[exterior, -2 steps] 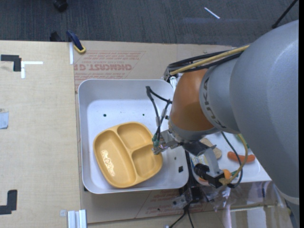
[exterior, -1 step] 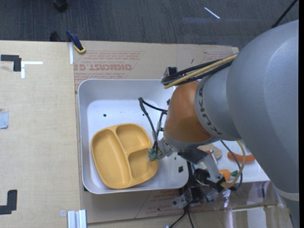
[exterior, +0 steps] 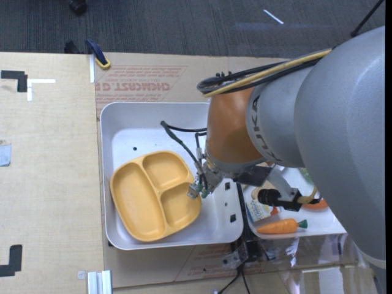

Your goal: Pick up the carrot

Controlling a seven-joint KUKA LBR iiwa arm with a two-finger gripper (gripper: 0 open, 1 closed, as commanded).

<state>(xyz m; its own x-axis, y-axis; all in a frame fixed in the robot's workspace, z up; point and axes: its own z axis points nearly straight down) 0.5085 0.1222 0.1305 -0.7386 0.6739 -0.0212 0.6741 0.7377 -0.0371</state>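
Camera view, from above: a grey KUKA arm point(exterior: 318, 103) with an orange band reached in from the right and covered much of the two white bins. Its gripper point(exterior: 199, 188) sat low in the left bin point(exterior: 138, 136), at the right edge of a yellow three-compartment plate point(exterior: 153, 195). Whether the gripper was open or closed could not be told from this angle, and nothing was seen held in it.

The main risk appeared to be a grasp in the wrong place. With the gripper down beside the plate, closing there would likely catch the plate rim or nothing at all, since the carrot was not in that bin. A sideways move towards the carrot at this height could also strike the wall between the bins. A second orange object point(exterior: 316, 204), partly hidden by the arm, lay near the carrot and might be mistaken for it.

The carrot point(exterior: 278, 226) lay in the right bin point(exterior: 327, 220), near its front edge, roughly lengthwise left to right, its green top pointing right. It was well apart from the gripper, to the gripper's right in the view and slightly nearer the front, across the dividing wall.
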